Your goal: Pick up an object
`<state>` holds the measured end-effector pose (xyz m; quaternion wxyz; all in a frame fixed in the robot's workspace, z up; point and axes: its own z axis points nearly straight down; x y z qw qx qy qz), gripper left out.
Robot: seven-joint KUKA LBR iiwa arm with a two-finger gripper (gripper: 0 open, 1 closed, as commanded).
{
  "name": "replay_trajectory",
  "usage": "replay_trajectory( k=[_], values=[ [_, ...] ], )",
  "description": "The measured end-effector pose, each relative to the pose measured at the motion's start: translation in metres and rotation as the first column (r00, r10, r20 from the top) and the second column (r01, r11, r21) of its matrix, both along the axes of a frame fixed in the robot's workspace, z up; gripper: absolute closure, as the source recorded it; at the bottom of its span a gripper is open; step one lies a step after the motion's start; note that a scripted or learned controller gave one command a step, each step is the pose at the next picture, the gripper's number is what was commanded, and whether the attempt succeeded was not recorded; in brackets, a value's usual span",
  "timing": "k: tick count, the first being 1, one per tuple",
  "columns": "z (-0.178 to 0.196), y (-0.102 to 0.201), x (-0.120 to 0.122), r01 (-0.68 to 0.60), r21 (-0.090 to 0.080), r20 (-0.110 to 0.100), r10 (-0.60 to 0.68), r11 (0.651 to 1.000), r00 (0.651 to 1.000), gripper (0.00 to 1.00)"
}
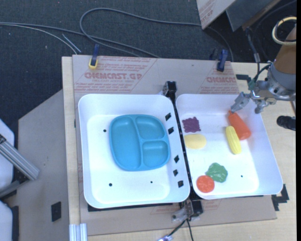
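Orange carrot (239,125) lying in the right bin (268,160), touching the yellow corn (233,140) (just nearer). Directly beyond its far end, gripper (249,104) hovering, fingers spread wide, nothing between them.

Dark carpet floor (37,56), grey cables (101,19) looping across; cardboard box (211,10) at top.

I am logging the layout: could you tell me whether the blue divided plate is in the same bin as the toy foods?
No, the blue plate lies in the left bin.
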<state>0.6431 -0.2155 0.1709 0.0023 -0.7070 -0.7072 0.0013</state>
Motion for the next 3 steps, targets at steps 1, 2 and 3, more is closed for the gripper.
replay_trajectory(
  k=[1, 2, 3],
  values=[
    [-0.062, 0.002, 0.004, -0.002, 0.001, -0.001, 0.002, 1.0, 1.0, 0.0],
    [-0.087, 0.003, 0.005, -0.002, 0.0, 0.001, 0.002, 1.0, 1.0, 0.0],
    [-0.073, 0.003, 0.006, -0.003, -0.002, 0.006, 0.003, 1.0, 1.0, 1.0]
  ],
)
